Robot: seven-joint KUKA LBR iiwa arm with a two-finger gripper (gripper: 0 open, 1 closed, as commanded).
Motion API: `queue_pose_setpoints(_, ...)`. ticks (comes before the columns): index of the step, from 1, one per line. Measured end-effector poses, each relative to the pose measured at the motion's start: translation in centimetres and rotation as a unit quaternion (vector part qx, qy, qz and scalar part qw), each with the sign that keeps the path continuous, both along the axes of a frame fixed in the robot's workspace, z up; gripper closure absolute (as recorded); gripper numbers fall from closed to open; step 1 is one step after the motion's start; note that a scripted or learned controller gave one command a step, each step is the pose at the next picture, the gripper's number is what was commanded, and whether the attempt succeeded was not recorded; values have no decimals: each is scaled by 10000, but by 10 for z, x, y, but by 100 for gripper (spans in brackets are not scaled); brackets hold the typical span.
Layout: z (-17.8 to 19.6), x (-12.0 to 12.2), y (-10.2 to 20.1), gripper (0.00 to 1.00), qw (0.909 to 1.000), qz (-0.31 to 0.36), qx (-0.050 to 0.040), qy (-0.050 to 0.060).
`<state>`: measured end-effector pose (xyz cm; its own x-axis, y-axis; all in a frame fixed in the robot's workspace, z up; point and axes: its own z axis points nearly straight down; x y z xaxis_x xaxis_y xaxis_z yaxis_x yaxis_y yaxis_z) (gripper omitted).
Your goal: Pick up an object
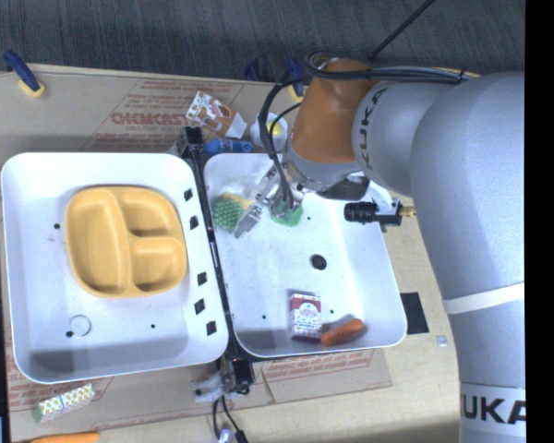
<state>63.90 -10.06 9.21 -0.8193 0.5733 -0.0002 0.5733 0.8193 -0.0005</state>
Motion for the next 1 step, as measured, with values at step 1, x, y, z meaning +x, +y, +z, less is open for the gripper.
queue_pose_setpoints(1,25,-27,-1,0,9911,1328,4,14)
